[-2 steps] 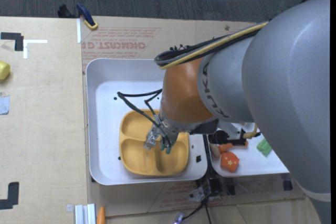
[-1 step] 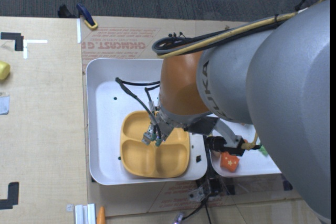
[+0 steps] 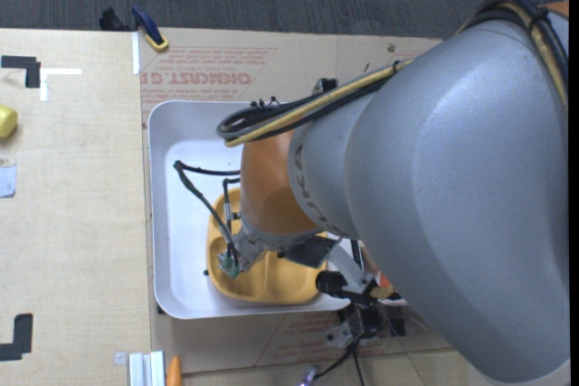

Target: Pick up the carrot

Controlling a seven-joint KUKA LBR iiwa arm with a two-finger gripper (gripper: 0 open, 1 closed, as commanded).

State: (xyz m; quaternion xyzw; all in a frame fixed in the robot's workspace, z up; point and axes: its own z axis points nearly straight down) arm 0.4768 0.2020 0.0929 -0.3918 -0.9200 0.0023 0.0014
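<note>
**A:** where's the tool?

**B:** Buried. From my feed the grey arm (image 3: 434,194) covers most of the right side, and its orange band (image 3: 270,185) sits low over the white bin (image 3: 167,221). The gripper is somewhere under the wrist; I can't tell its state from here.

**A:** carrot?

**B:** Can't make it out. There's a small orange bit (image 3: 386,285) peeking past the arm near the bin's lower right corner, but I can't say what it is.

**A:** what's in the bin then?

**B:** A yellow bowl-like object (image 3: 262,285) lies along the bin's lower wall, right below the wrist, partly covered by it. A small green circuit board (image 3: 226,264) hangs at the wrist's lower left edge, over the yellow object. Black cables (image 3: 194,185) loop from there across the bin floor, and a yellow-and-black cable bundle (image 3: 298,111) runs along the arm's upper edge.

**A:** outside the bin?

**B:** Cardboard sheet (image 3: 208,72) with red print under the bin. Blue-and-yellow clamp (image 3: 149,29) at its top left corner. Light wooden bench (image 3: 72,240) to the left, with a yellow item (image 3: 5,121) at the far left edge, well apart from the bin.
</note>
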